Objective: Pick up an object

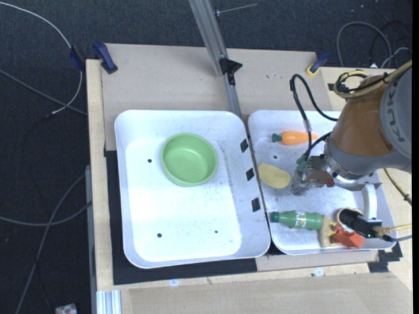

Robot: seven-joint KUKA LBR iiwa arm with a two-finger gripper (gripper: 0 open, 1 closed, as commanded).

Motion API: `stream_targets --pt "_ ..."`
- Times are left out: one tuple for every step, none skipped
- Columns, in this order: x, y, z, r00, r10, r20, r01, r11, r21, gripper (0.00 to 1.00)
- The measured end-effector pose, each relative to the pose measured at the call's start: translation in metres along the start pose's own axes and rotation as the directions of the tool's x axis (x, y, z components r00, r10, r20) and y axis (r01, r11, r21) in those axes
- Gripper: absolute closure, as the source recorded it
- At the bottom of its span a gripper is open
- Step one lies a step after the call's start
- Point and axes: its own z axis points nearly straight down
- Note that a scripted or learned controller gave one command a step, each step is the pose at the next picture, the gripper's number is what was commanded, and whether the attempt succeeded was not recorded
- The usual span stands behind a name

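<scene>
My gripper (pixel 302 183) hangs low over the middle of the right bin (pixel 288 241). A pale yellow, flat oval thing (pixel 273 175) lies just to its left, a short gap from the fingers. An orange carrot with a green tip (pixel 292 137) lies toward the bin's back. Along the front wall a green bottle (pixel 299 220) rests on its side. An orange and yellow toy (pixel 340 236) sits in the front right corner. I see nothing between the fingers.
The left bin (pixel 134 195) holds a green bowl (pixel 189 159) toward its back. A grey metal rail (pixel 211 31) runs from the top edge down to the gap between the bins. Blue clamps (pixel 105 57) hold the board's back corners.
</scene>
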Motion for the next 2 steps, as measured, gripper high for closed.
stream_targets --pt "-0.006 0.009 -0.053 1.000 -0.004 0.007 0.004 1.000 -0.015 1.00" --pt "-0.003 0.004 -0.101 1.000 -0.005 0.007 0.005 1.000 -0.015 1.00"
